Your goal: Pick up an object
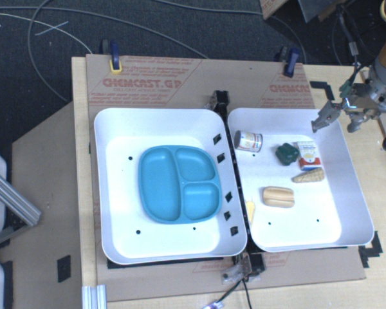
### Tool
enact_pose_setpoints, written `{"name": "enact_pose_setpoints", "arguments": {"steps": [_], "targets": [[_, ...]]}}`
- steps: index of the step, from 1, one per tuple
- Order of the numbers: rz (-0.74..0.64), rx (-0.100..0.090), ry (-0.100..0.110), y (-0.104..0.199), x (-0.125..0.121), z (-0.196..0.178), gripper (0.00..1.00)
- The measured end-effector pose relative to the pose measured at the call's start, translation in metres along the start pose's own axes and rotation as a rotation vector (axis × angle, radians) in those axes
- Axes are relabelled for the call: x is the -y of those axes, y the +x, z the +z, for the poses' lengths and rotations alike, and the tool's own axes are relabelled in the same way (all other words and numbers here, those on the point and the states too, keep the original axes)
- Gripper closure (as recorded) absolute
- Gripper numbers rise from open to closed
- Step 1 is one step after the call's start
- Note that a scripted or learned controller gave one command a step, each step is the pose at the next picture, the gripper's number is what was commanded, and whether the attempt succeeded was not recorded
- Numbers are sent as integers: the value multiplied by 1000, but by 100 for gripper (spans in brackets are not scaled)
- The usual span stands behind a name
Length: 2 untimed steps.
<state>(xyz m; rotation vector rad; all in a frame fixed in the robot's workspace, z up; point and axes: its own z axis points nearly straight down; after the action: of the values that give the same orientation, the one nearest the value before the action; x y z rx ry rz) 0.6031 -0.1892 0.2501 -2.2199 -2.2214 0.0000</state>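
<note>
Landmark: the right bin, one of two flat white bins that sit side by side on the bench.
Can: a small can lies on its side in the right bin, near the wall next to the left bin. It is white and grey with a dark band.
Green thing: a dark green lump sits near the middle of the right bin, toward the far side.
Box: a little red and white box lies in the right bin, just beside the green lump.
Corn: a pale, bumpy piece like a corn cob lies in the right bin, touching the near end of the box.
Bun: a tan bun like a hot dog roll lies in the right bin, nearer the front than the other things.
Gripper: the gripper hangs over the far right edge of the right bin. Its two fingers are spread apart and nothing is between them.
Things and gripper: the box and the green lump are the nearest to the gripper but still apart from it. The can is well apart from it.
Plate: a blue plate with three parts lies in the left bin, beside the right bin.
</note>
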Motion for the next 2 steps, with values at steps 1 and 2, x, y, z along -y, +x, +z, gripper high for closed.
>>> {"name": "enact_pose_setpoints", "arguments": {"steps": [1,2], "targets": [[-1,-1,3,4,-6,44,0],[0,-1,4,5,-2,86,0]]}}
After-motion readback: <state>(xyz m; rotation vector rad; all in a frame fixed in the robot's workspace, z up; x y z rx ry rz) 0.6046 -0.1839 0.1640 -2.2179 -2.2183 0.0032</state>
